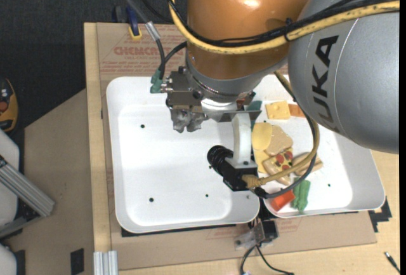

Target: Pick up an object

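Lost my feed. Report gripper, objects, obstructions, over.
Gripper over left bin, rear end; grip unreadable. Objects heaped in right bin: yellow wedge, green piece, orange piece. Arm overhangs that heap.

Printed cardboard [120, 61] lies beneath both white bins [158, 166].

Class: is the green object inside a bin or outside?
Inside: the green object lies within the bin, against its front rim, beside an orange piece.
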`<state>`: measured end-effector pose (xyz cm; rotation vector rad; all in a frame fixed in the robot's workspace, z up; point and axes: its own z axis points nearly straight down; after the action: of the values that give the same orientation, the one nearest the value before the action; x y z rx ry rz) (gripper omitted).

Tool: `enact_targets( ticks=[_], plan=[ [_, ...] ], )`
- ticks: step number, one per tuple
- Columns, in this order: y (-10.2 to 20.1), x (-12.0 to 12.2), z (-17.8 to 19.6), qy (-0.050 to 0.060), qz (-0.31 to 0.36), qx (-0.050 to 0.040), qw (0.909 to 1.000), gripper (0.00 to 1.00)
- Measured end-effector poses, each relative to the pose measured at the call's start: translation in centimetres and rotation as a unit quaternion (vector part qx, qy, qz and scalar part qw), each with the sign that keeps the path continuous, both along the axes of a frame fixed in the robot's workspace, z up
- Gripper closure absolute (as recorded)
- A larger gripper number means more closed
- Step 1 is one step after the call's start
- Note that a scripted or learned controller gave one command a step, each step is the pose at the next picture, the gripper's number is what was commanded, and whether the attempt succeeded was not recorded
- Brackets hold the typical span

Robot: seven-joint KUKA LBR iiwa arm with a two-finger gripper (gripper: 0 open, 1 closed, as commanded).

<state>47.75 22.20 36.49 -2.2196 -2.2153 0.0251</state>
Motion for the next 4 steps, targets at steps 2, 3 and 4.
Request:
enact_targets(
  ticks=[2, 3, 4],
  plan=[
    [0.2, 0.0, 2.1, 0.001, 0.0, -0.0002, 1.0, 1.0],
    [0.2, 0.2, 15.0, -0.015, 0.002, 0.0074, 0.9999, 1.0],
    [-1.5, 0.2, 17.2, -0.01, 0.0, 0.0048, 0.9999, 1.0]
  ],
)
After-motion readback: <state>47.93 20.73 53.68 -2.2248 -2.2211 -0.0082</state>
